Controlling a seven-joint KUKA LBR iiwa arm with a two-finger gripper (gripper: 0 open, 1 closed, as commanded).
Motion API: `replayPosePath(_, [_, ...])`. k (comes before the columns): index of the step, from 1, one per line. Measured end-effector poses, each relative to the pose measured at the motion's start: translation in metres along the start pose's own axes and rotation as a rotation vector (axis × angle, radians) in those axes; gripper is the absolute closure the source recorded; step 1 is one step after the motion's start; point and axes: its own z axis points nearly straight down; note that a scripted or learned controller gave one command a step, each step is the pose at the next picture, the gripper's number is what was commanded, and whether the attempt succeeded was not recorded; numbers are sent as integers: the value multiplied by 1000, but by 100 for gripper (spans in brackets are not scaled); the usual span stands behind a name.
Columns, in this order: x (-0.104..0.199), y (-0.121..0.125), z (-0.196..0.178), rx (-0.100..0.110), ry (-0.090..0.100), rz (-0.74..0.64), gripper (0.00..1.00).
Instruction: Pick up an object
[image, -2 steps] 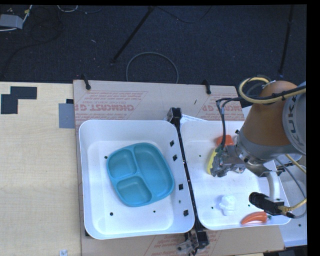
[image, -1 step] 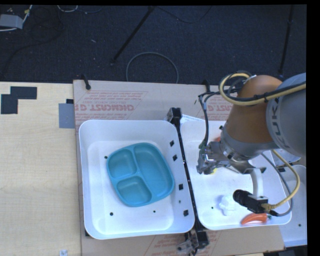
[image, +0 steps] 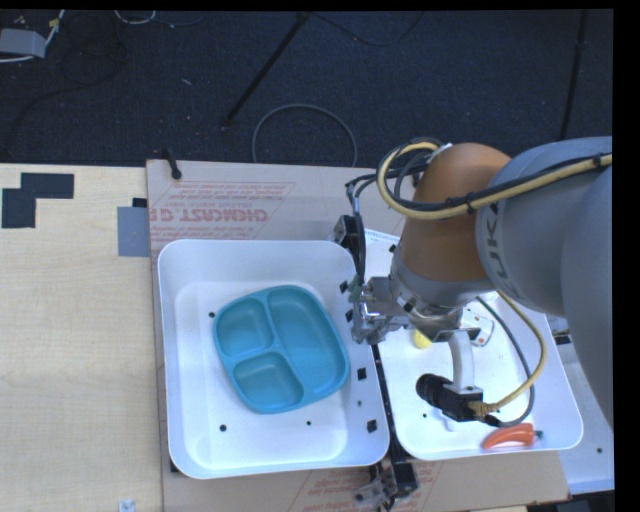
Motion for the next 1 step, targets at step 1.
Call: replayPosePath(1, [59,3,2,0,-2,1,100])
